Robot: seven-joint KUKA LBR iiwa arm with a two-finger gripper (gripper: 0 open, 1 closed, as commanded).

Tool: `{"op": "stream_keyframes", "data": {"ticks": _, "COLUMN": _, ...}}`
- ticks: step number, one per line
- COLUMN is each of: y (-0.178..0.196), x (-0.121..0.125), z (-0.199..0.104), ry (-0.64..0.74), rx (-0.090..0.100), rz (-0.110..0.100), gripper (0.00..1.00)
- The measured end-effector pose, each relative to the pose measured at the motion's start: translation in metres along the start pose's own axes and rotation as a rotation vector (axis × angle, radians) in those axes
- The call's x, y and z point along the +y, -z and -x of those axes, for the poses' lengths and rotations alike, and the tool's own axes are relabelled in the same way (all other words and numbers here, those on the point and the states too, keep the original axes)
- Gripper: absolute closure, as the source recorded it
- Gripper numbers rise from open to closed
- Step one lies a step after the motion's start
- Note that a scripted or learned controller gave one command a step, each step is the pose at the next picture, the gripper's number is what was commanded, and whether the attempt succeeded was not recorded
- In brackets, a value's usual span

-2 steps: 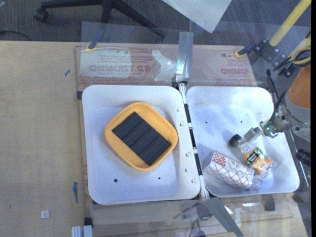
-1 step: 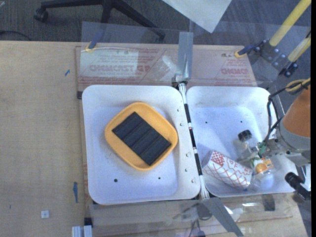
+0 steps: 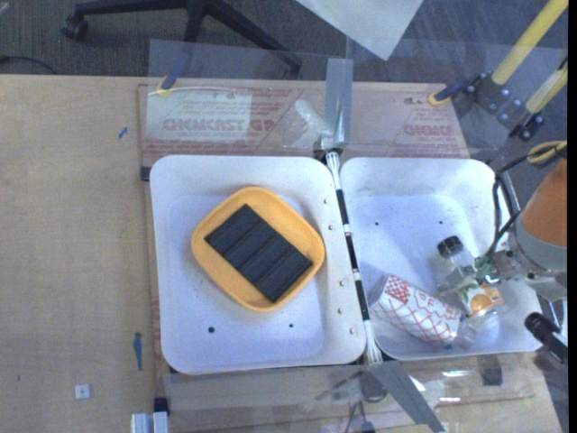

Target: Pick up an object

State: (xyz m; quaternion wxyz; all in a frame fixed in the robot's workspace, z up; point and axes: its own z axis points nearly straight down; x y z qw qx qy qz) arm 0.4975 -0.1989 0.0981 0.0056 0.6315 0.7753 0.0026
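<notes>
Small clear plastic bottle lies at the right bin's right side beside a red-and-white paper tray; looks light, slippery, crushable, best pinched across its middle; gripper state unclear, cannot tell.

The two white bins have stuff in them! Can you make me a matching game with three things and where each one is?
Things:
1. yellow tray
2. red-and-white paper carton
3. clear plastic bottle

Places:
A. right bin, lying near its front edge
B. middle of the left bin
C. right bin, at its right side by the arm

Pairs: 1-B, 2-A, 3-C
</notes>
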Motion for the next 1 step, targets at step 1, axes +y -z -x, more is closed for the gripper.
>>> {"op": "stream_keyframes", "data": {"ticks": 1, "y": 0.0706, "x": 0.0297, "z": -0.0234, "ry": -0.151, "rx": 0.003, "rz": -0.011, "gripper": 1.0}}
